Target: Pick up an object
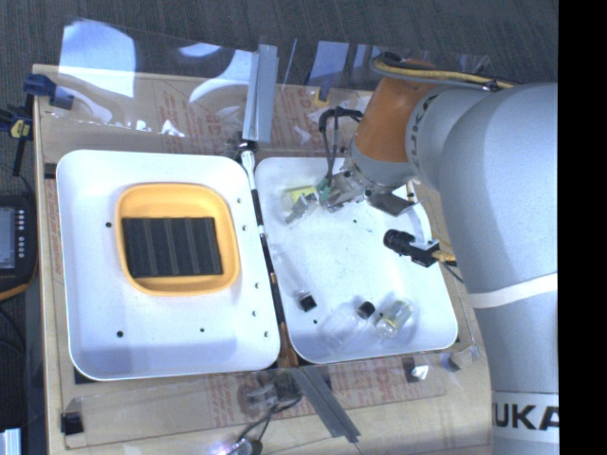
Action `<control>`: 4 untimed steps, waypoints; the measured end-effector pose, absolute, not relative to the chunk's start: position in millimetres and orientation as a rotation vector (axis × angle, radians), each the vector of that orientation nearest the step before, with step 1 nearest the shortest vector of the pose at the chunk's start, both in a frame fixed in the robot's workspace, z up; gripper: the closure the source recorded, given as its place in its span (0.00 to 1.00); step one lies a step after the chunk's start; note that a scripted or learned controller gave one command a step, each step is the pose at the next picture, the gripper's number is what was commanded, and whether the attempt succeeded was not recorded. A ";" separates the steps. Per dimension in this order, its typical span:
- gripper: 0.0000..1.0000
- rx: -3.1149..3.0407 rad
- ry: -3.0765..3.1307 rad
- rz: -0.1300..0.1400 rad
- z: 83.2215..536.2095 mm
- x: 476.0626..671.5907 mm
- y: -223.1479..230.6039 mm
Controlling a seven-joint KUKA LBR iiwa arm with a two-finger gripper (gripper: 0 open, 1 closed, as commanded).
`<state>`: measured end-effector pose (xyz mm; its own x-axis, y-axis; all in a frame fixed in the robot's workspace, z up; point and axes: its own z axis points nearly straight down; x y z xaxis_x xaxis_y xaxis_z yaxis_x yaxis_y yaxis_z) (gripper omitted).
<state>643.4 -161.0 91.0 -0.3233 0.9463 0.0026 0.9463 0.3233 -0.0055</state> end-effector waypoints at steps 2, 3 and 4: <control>0.00 -1.758 -2.598 0.003 91.3 520.9 -154.2; 0.00 -1.700 -2.642 0.000 192.7 571.1 -64.3; 1.00 -1.696 -2.644 0.002 202.1 571.6 -65.1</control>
